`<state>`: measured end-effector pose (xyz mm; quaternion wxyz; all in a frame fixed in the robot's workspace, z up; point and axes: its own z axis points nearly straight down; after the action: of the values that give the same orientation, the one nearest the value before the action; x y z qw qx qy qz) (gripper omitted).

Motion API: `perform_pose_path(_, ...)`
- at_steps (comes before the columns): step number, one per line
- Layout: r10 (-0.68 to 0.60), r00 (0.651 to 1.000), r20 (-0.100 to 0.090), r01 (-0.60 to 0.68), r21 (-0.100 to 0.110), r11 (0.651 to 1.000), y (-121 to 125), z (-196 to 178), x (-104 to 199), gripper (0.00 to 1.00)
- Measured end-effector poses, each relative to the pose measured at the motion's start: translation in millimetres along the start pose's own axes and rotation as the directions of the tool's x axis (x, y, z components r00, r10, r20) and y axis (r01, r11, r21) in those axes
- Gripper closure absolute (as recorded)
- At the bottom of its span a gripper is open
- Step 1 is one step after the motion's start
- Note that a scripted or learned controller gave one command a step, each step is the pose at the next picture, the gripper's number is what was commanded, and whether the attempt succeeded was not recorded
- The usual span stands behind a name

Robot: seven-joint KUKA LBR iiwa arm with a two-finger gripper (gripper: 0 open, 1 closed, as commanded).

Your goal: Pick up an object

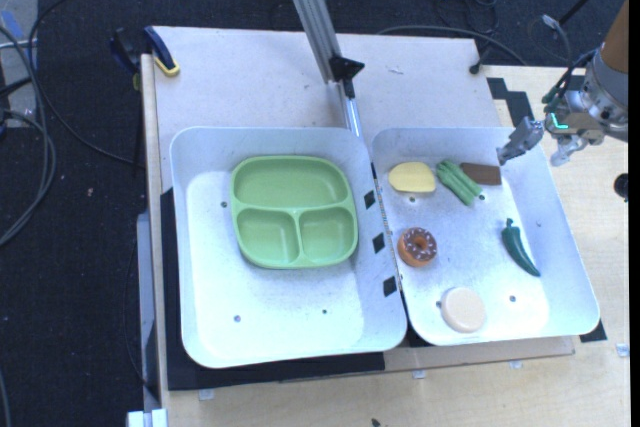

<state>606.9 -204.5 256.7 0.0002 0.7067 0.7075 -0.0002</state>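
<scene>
The right bin (560,245) holds several toy foods: a yellow piece (412,178), a green ridged piece (458,182) lying against a brown piece (484,174), a chocolate donut (417,246), a dark green pepper (520,248) and a pale round disc (463,309). My gripper (543,140) hangs at the bin's upper right rim, to the right of the brown piece. Its two fingers stand apart with nothing between them.
The left bin (200,315) carries a green divided plate (296,211). A slanted metal pole (310,0) rises from behind the bins' shared edge. Cables and dark floor surround the bench.
</scene>
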Motion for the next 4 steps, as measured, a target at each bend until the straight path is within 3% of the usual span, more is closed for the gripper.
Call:
perform_pose_path(1, 0.000, 1.000, 0.000, 0.000, -0.001, 1.000, 0, 0, 0, 0.00)
perform_pose_path(3, 0.002, 1.000, -0.002, -0.002, 0.006, 1.000, -9, 125, 0, 0.00)
perform_pose_path(4, 0.001, 1.000, 0.001, -0.001, -0.002, 1.000, -8, 165, 0, 0.00)
